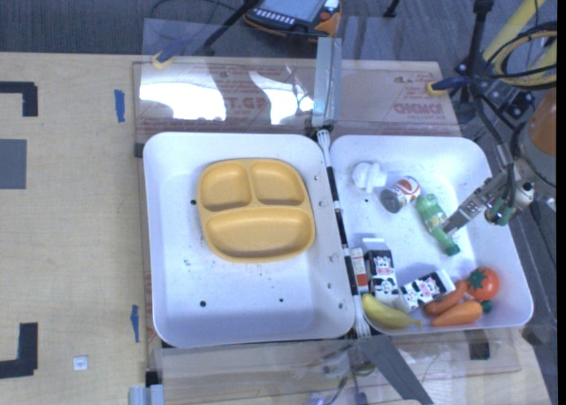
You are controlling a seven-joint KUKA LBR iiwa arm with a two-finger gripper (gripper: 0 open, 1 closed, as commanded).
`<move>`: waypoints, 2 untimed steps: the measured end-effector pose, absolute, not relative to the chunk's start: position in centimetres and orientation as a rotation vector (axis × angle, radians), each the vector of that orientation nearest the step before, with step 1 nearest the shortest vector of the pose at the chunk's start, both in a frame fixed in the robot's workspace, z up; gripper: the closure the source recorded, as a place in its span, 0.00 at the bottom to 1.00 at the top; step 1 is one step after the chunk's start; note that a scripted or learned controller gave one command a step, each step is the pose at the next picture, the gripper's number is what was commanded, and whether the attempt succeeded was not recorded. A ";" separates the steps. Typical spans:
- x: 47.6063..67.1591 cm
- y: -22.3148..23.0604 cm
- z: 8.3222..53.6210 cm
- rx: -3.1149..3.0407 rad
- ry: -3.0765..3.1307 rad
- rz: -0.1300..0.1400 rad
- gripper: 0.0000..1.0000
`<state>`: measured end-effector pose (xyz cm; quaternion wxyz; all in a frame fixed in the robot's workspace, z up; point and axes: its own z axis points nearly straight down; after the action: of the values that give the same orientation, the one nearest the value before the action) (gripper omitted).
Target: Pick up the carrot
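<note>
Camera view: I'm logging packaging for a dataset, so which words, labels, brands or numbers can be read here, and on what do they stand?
Red print on the clear plastic sheet behind the bins: blurred and mirrored, not readable.
Black-and-white patterned small cartons in the right white bin: print too small to read.
Screen of the black-and-orange handheld pendant: too small to read.

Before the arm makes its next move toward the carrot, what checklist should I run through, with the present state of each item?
1. Carrot in view in the right bin, near its front right corner: ok.
2. End effector over the carrot: not ok; it sits over the green bottle, farther back.
3. Carrot held: not ok; it lies on the bin floor.
4. Room around the carrot: not ok; the tomato and a black and white carton crowd it.
5. Fingers open: cannot tell.
6. Yellow plate in the left bin, out of the way: ok.
</note>
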<state>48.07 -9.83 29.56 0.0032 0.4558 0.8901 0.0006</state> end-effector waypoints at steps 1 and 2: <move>48.2 -16.3 33.5 1.621 2.683 0.001 1.00; 53.4 -19.5 27.6 0.890 3.011 0.001 1.00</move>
<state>53.40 -19.47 27.59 0.0007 0.2835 0.9590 0.0004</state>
